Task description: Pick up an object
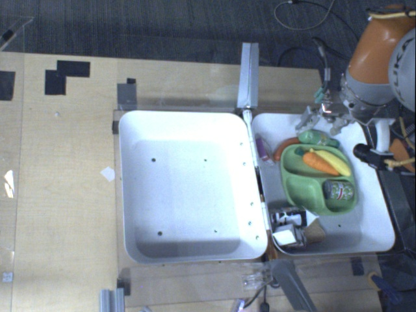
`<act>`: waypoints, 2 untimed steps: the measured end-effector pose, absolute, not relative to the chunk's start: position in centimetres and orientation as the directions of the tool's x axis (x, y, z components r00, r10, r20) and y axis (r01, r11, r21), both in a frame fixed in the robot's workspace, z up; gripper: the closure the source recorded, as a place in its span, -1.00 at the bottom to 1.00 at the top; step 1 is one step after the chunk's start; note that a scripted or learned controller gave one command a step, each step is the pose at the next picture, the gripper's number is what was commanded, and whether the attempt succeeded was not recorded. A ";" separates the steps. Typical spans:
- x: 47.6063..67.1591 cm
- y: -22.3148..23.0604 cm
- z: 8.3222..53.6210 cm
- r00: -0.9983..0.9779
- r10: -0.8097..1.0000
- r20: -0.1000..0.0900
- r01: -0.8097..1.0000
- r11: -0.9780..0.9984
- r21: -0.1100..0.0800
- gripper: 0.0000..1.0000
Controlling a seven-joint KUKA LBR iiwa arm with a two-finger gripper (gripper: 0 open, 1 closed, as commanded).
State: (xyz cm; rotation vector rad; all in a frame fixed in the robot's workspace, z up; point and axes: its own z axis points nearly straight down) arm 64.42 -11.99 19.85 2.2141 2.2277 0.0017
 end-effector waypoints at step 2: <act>59.4 -14.0 16.1 -0.079 0.997 0.000 0.997 0.079 0.001 -1.00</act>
